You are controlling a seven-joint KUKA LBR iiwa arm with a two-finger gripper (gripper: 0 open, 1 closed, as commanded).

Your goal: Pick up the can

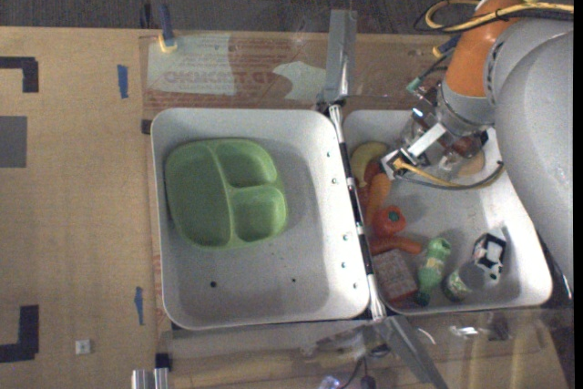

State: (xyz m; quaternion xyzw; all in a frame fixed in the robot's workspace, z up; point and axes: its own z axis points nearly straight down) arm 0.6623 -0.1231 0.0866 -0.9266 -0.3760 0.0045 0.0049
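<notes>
The can, a small grey cylinder with a greenish top, stands near the front right corner of the right bin. A green bottle lies just left of it. My gripper hangs over the back of the right bin, well behind the can and apart from it. The wrist and the grey arm cover much of the bin's back right part.
In the right bin lie a yellow banana, an orange piece, a red fruit, a carrot, a brown block and a black-and-white thing. The left bin holds a green divided plate.
</notes>
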